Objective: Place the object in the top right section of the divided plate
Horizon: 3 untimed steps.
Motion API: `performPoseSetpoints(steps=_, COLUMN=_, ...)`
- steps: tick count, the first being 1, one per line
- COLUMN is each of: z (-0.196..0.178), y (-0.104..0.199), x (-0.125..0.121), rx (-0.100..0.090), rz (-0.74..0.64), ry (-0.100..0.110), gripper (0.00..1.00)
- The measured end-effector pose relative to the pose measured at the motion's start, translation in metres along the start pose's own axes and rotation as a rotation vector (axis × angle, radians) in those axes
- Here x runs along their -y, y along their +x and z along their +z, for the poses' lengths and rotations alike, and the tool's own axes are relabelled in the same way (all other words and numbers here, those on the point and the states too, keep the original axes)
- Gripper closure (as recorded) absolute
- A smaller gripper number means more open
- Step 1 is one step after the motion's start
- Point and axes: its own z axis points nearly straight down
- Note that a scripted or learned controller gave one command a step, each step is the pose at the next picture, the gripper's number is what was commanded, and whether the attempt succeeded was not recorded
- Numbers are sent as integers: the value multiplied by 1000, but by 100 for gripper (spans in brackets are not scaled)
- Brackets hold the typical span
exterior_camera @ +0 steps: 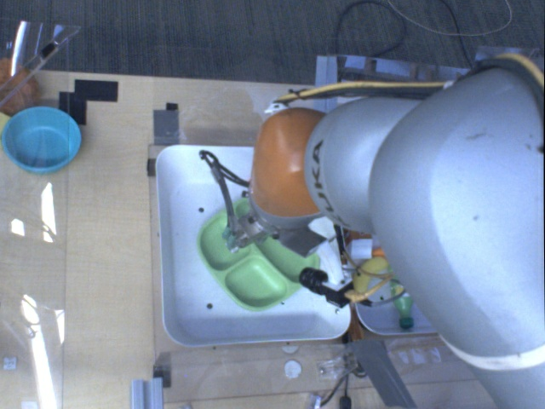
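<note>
A blue bowl [41,138] sat on the wooden bench [94,254] at the upper left of the frame, with a clear plastic container [25,62] holding something orange just above it at the left edge. A black L-shaped marker [89,95] lay to the right of the bowl, and black cables [443,7] looped over the dark carpet [187,24] along the top. A small white disc [292,368] lay on the bench near the bottom centre.

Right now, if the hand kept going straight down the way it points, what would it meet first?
Most likely the green divided plate in the left bin. The hand hangs over the plate's upper part, though its height above the plate is unclear from this view.
</note>
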Motion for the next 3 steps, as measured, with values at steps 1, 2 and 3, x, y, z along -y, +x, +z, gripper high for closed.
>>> performPoseSetpoints(steps=1, z=1, y=5, x=-2, rx=-6, rz=-6, ry=-3, gripper=0)
performPoseSetpoints(steps=2, z=1, y=5, x=-2, rx=-6, rz=-6, ry=-3, gripper=0)
performPoseSetpoints(steps=3, z=1, y=6, x=-2, rx=-6, rz=-6, ry=-3, gripper=0)
